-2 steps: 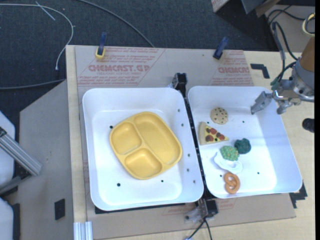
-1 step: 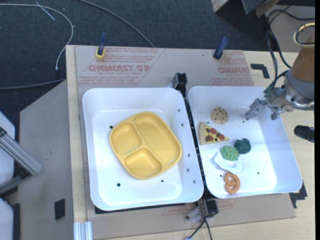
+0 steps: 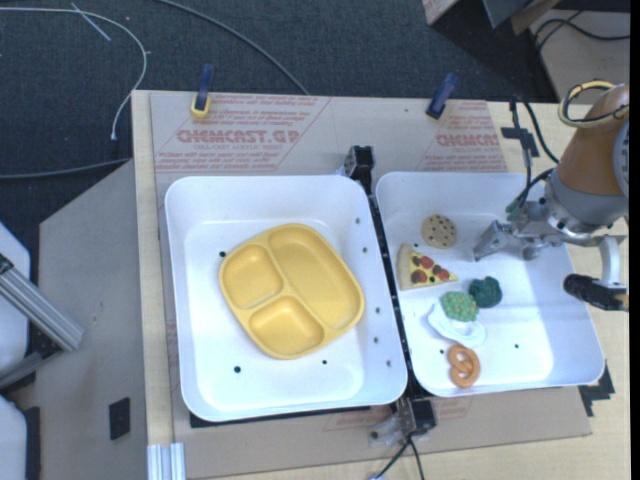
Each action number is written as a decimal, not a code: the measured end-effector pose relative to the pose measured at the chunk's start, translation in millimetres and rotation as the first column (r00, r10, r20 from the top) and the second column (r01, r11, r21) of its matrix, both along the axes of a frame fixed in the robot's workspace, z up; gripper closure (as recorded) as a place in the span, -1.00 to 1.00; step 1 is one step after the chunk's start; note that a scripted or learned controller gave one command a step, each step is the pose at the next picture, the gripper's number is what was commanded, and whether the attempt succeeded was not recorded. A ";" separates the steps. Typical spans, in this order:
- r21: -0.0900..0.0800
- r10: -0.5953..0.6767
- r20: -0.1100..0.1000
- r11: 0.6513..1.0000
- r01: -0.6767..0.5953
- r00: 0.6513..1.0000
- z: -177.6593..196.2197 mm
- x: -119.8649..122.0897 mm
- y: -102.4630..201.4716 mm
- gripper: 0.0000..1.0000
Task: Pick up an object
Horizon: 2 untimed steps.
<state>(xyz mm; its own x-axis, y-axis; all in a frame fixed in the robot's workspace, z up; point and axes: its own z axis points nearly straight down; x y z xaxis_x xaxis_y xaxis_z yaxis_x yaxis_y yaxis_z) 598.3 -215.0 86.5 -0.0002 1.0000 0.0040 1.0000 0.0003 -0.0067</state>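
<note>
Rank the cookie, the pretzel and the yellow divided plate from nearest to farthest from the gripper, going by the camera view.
Measured from the gripper in the right bin:
1. Cookie, just to its left in the same bin.
2. Pretzel, at that bin's near edge, below the gripper in the view.
3. Yellow divided plate, in the left bin.

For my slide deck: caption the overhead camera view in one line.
Robot arm's gripper hovers in the right bin near toy cookie, pizza slice, broccoli and pretzel; yellow divided plate in left bin.

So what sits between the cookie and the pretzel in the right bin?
In the camera view, going from the cookie down to the pretzel: the pizza slice, then the light green piece on a white item.
</note>
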 end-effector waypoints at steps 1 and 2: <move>-0.003 0.001 0.008 1.000 -0.001 1.000 15.7 2.5 -0.6 1.00; -0.007 0.001 0.013 1.000 -0.001 1.000 61.1 7.4 -5.1 1.00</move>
